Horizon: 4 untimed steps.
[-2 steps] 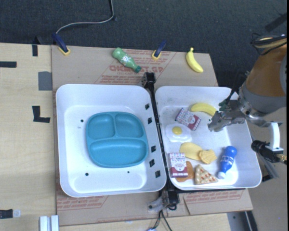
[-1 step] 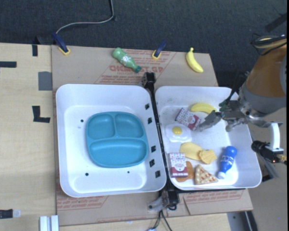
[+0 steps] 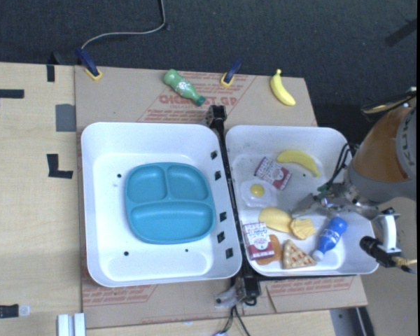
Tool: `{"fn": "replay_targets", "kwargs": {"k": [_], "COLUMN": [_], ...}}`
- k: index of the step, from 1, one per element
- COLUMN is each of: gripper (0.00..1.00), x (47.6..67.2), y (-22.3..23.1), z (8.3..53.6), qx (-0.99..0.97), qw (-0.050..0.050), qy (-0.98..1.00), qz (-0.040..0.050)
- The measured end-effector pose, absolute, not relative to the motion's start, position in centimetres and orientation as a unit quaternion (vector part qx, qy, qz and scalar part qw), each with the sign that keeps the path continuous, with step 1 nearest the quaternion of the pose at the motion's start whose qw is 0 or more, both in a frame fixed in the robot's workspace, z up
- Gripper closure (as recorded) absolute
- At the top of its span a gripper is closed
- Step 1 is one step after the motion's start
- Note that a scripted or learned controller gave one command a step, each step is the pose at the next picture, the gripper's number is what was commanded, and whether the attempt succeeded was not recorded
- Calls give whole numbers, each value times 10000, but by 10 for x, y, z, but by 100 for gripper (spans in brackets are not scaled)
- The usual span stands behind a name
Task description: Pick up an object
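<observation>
Two shallow white plastic bins sit side by side on a brown cardboard sheet printed with faded red lettering too blurred to read. The left bin holds a smooth turquoise plate with rounded corners, split into three compartments.

The right bin carries a scatter of small toy foods. A curved yellow banana lies near the far wall. Just beside it, toward the divider, is a small flat packet, white with a dark red label whose writing cannot be made out. Below that sits a fried egg, flat and white with a round yellow yolk. Nearer the front are a yellow oval piece, a paler crinkled yellow piece touching it, a second red and white packet, a triangular pizza slice and a blue bottle with a white cap, lying tilted.

The gripper reaches in from the right on the grey arm with its orange band. Its metal tips hover just above the crinkled piece and just beside the blue bottle's upper end; whether the jaws are released or clenched cannot be told, and nothing is seen between them.

Outside the bins, on the cardboard, lie a green bottle and a second banana, with blue and yellow clamps at the far edge.
</observation>
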<state>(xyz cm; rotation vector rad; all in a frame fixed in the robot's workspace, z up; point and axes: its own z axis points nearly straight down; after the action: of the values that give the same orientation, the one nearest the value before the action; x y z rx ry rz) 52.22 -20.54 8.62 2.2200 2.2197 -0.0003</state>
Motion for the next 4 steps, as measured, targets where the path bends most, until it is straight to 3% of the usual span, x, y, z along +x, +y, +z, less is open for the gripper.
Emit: {"fn": "replay_targets", "kwargs": {"k": [1,2,3,4], "gripper": [0,0,0,0], "x": [589,513,582,665], "y": [-185,-137,-171,-146], "z": [87,86,87,85], "qx": [7062,7069,7065,7078], "qw": [33,2,35,-67], "qy": [7080,7073,7077,7063], "qz": [13,2,12,-53]}}
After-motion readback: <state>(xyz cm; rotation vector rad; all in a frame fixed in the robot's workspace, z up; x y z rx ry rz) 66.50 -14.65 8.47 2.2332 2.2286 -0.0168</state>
